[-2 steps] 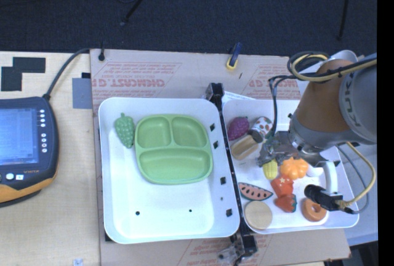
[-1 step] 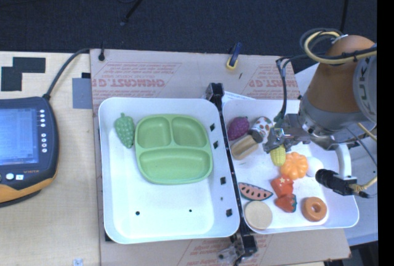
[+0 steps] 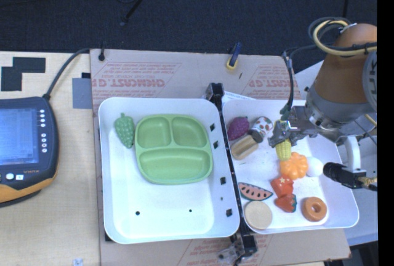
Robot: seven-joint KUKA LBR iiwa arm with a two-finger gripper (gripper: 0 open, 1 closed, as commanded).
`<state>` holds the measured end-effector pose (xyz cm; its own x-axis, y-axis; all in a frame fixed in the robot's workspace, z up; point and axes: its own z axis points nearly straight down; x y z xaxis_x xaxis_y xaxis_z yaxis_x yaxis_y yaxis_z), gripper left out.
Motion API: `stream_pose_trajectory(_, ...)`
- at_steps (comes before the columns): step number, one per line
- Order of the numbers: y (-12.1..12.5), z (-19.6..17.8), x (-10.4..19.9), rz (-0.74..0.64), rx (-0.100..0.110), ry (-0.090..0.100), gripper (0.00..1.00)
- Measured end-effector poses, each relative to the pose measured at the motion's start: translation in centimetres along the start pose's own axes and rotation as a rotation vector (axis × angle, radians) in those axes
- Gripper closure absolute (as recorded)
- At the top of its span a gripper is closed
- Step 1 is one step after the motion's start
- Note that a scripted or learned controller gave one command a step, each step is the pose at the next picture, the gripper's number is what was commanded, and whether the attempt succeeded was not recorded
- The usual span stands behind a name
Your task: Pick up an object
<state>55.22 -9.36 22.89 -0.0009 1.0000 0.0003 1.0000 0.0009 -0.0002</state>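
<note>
The gripper (image 3: 284, 135) hangs low in the right bin (image 3: 335, 221), directly over the top end of the corn cob (image 3: 284, 150); whether its fingers are parted or closed around the cob I cannot tell. An orange pumpkin (image 3: 294, 166) touches the cob's lower end, and a purple fruit (image 3: 239, 128) lies to the left.

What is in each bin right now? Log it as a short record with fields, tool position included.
left bin: green divided plate, green grapes beside it
right bin: purple piece, corn, orange pumpkin, watermelon slice, donut, round cracker, red pieces
tool: low over the corn
grasp: cannot tell
</note>
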Motion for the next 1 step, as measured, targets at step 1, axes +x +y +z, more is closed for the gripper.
stream_pose_trajectory(1,-2.88,0.68,4.76,-0.002,0.006,0.002,1.0)
